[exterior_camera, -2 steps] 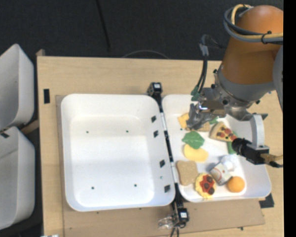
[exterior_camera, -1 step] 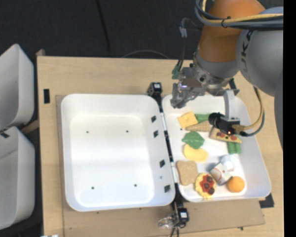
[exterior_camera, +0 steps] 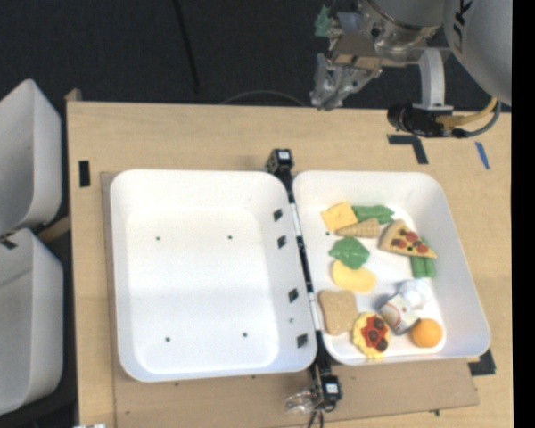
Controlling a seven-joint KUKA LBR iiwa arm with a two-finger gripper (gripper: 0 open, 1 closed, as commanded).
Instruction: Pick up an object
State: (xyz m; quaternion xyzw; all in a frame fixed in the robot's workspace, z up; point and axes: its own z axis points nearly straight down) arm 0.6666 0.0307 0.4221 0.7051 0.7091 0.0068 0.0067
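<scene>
Here's the arm up at the top of the frame, right of centre, orange band just in shot; the gripper (exterior_camera: pixel 332 92) hangs over the far edge of the bench, well apart from both bins, and whether it is wide or narrow I cannot tell from this angle; nothing is visible in it.

So the pick looks to be at the very start, by my reading; no approach made, no contact, everything left to do.

The candidates all sit in the right bin (exterior_camera: pixel 455 205), in the right half of the frame; a yellow cheese wedge (exterior_camera: pixel 338 216) at its upper left, touching a green leafy piece (exterior_camera: pixel 373 212); a pizza slice (exterior_camera: pixel 404 240) right of centre; a green leaf (exterior_camera: pixel 349 251) just above a yellow blob (exterior_camera: pixel 353 278); a slice of bread (exterior_camera: pixel 337 310) by the divider; lower down a round yellow piece with red spots (exterior_camera: pixel 372 333), a small white can-like item (exterior_camera: pixel 401 308) and an orange (exterior_camera: pixel 426 333), packed close together.

The left bin (exterior_camera: pixel 125 203) fills the middle left of the frame.

What's left, as I judge it: choose a piece, travel down-frame over the right bin, descend, close, lift; the orange or the pizza slice look the least crowded.
</scene>
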